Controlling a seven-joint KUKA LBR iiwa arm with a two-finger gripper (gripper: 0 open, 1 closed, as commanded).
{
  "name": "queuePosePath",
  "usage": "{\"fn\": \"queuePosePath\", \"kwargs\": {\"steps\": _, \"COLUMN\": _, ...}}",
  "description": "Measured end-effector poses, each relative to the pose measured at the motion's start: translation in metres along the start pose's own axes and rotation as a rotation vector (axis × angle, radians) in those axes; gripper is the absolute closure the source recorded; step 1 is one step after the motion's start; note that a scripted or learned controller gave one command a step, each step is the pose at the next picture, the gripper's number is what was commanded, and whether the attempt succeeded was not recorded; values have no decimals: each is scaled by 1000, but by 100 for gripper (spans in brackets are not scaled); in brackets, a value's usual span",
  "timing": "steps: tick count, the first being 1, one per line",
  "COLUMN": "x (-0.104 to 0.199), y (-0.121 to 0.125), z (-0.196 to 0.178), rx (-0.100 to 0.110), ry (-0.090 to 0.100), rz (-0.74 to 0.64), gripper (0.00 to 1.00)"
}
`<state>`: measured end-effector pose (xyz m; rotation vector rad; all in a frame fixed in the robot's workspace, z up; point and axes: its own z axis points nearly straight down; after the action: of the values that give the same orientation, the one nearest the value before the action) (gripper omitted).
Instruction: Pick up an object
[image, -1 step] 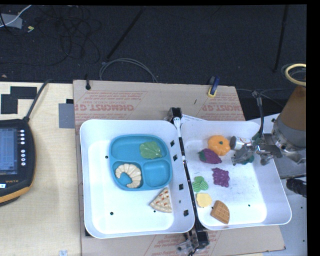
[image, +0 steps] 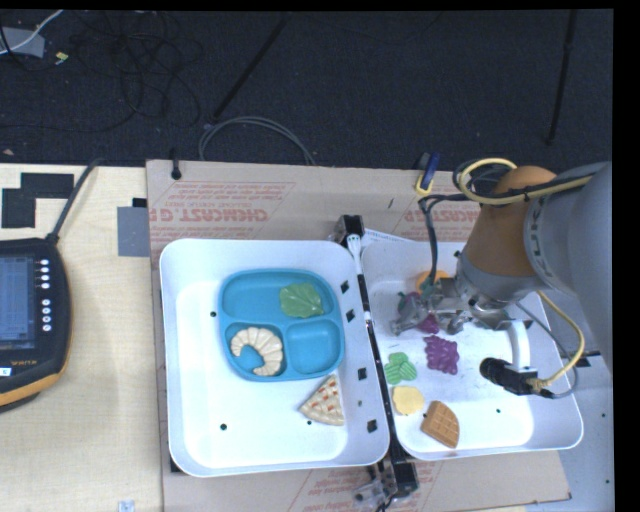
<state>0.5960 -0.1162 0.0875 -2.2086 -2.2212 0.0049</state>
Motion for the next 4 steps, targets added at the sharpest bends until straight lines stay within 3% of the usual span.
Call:
{"fn": "queuePosePath", "kwargs": {"steps": 1, "x": 17, "y": 50, "z": 0, "rx": -10, "ry": -4, "rz": 3, "gripper": 0}}
{"fn": "queuePosePath", "kwargs": {"steps": 2, "x": 17, "y": 47, "z": -10, "rx": -4, "ry": -3, "rz": 3, "gripper": 100}}
{"fn": "queuePosePath", "kwargs": {"steps": 3, "x": 17, "y": 47, "z": -10, "rx": -3, "ry": -4, "rz": 2, "gripper": 0}}
{"fn": "queuePosePath", "kwargs": {"steps": 4, "x": 22, "y": -7, "z": 1, "rx": 0, "ry": -3, "rz": 7, "gripper": 0}}
